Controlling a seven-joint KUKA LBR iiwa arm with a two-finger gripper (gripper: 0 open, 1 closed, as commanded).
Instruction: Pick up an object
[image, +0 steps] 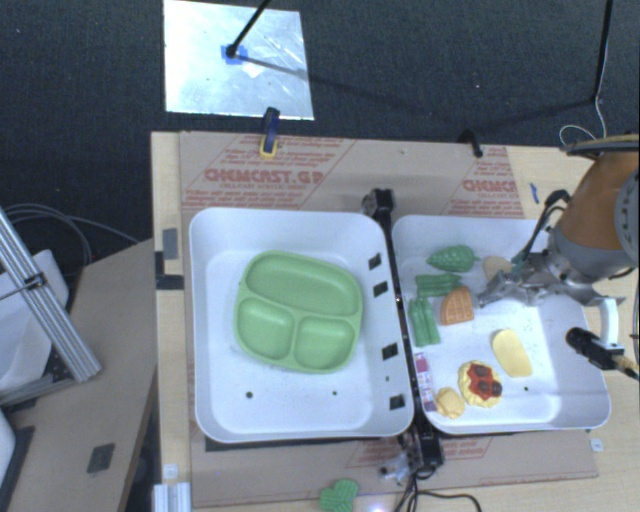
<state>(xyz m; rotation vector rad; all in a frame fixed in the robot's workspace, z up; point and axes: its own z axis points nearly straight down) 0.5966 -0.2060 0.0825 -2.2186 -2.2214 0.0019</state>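
We see the green divided plate alone in the left bin, which looks like the drop side, while toy foods crowd the right bin as pick stock. The gripper hangs low there with fingers spread and nothing between them, tips beside the orange waffle piece, our likely target, whose long axis runs slightly tilted from upright in the view.
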